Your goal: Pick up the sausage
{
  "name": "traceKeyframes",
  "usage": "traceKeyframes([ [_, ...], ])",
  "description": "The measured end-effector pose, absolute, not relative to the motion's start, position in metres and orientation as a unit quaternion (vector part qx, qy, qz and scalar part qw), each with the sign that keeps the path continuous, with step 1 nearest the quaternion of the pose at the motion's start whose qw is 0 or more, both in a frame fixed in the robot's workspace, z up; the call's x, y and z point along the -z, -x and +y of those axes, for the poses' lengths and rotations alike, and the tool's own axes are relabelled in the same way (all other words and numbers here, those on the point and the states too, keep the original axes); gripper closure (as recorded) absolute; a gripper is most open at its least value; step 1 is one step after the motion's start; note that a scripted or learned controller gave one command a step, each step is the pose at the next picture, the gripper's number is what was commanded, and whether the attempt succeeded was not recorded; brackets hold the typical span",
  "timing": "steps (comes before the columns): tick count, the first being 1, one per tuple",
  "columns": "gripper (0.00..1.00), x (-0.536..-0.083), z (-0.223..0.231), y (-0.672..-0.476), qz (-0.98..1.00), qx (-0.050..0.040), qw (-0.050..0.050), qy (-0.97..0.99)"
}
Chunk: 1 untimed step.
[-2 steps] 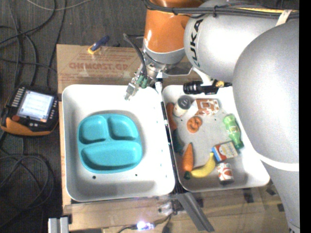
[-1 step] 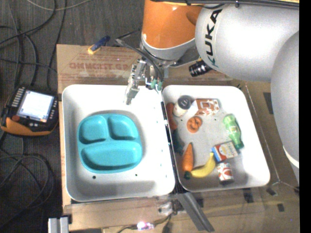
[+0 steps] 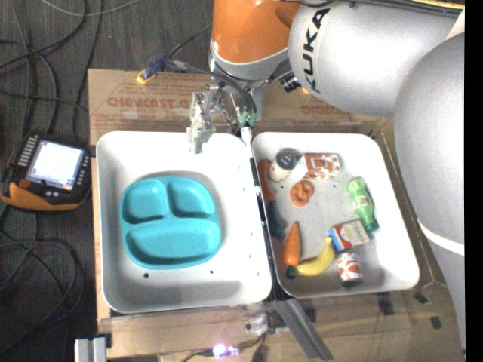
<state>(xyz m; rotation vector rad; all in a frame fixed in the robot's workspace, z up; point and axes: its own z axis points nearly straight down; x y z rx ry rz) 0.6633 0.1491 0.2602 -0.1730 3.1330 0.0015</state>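
The robot's hand [image 3: 202, 130] hangs empty, fingers narrowly parted, above the left bin's [image 3: 113, 153] far rim. The sausage [image 3: 265, 181] lies against the right bin's [image 3: 396, 202] left wall, where closing fingers risk striking that wall or slipping off.

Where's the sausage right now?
The sausage lies in the right bin, against its left wall, just left of the pretzel and below the small bottle.
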Motion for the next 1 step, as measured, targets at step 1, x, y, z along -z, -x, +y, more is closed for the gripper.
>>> traceKeyframes([
  [1, 1.0, -0.2875, 0.1994, -0.6473, 0.989, -0.0014, 0.002, 0.149],
])
